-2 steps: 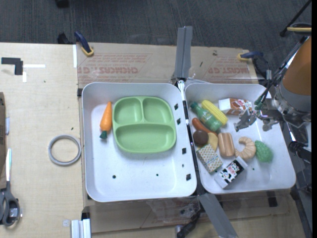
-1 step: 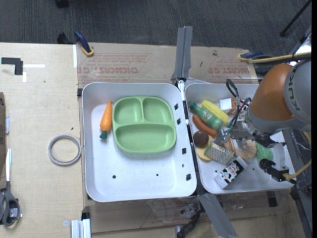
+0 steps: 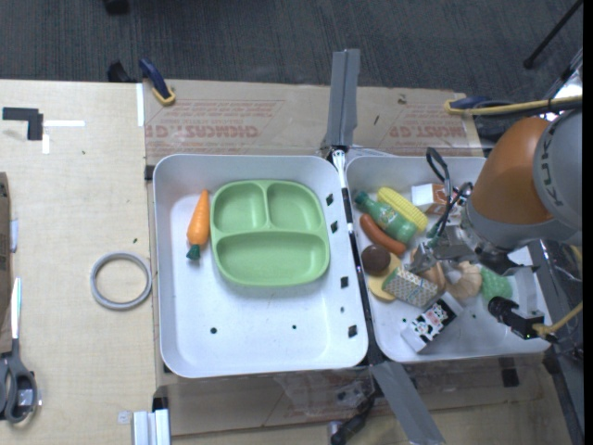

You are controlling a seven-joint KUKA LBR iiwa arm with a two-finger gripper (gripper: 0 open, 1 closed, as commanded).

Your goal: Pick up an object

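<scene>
**Arm reaches into crowded right bin**

The gripper (image 3: 428,253) hangs low over the right bin (image 3: 482,341), above a grey-speckled block (image 3: 410,287) beside a brown ball (image 3: 375,260). Its fingers' spread cannot be told. A green tray (image 3: 271,232) and carrot (image 3: 197,222) lie in the left bin (image 3: 250,332).

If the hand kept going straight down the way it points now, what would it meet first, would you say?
Probably the grey speckled block, which lies right under the hand in the right bin; depth is hard to judge from this slanted view.

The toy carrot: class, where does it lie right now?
The toy carrot lies in the left bin, beside the left edge of the green divided plate.
</scene>
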